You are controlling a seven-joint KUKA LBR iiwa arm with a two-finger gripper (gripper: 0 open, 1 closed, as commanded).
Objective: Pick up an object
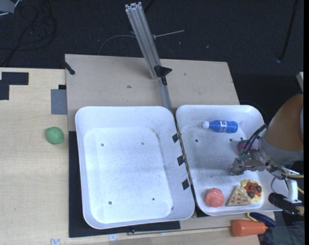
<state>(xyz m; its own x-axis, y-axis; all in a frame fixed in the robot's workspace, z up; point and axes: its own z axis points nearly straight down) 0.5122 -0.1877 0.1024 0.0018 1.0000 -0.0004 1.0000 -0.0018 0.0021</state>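
The tool (239, 168) stood low in the right bin (195, 188), above the pizza slice (246, 193); I could not tell its state. Three things lay in this bin. The blue bottle (221, 126), near the far wall, looked light, stiff and smooth, so it could roll; I would take it across the middle of its body. The pizza slice, at the near wall, seemed flat and hard to hold. The red ball (214, 197), just beside it, looked small and perhaps soft, so easy to grip.
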